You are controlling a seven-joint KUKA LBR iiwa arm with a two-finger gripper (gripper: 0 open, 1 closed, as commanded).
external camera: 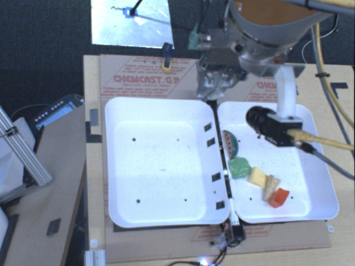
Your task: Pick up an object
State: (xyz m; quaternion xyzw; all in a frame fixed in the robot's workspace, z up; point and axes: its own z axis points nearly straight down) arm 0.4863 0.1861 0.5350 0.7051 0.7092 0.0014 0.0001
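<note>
Nearest on the desk sit two shallow white bins side by side. The left bin is bare white plastic. The right bin carries the candidates for picking, bunched in its near-left part: an orange-red block closest to the near rim, a tan piece touching it, a pale yellow block just beside that, a green lump next along, and a watermelon-slice toy lying against the divider wall, a little farther back.

Farther in, a black cylindrical unit on a white bracket hangs over the middle of the right bin, with a yellow cable running off to the right.

At the far edge, the tool hangs over the far end of the seam between the bins, well apart from every object. Whether it is spread or pressed together I cannot tell; it reads as a dark, glinting mass under the wrist. The arm comes in from the far right, its broad orange-banded body leaning over the far rims with the wrist pointed down.

The risk, as I judge it, is a descent from here meeting the rim or divider instead of an object. And because the pieces crowd each other, a closing grasp could nudge neighbours or catch two, or slip off the rounded green lump.
</note>
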